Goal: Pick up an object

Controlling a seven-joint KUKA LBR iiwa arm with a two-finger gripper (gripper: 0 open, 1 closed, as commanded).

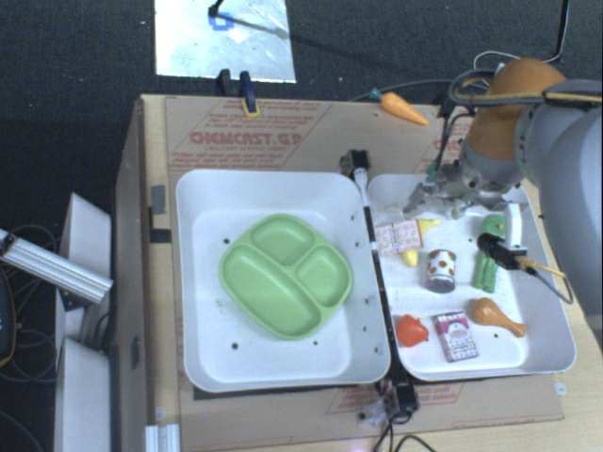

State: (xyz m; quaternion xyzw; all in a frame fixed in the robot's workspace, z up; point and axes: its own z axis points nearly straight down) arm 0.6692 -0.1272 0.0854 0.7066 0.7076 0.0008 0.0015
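The right bin (551, 347) holds several small items. Among them are a pink packet (398, 237), a yellow piece (429, 224), a small red-and-white can (440, 269), a green piece (486, 273), a tan drumstick (496, 316), a red piece (411, 330) and a pink box (455, 336). My gripper (435, 199) hangs low over the far part of this bin, just beyond the yellow piece and the pink packet. I see nothing held in it.
The left bin (203, 347) carries a green divided plate (285, 274). An orange carrot (403, 108) lies on the bench behind the right bin. The grey arm (556, 149) covers the right bin's far right corner.
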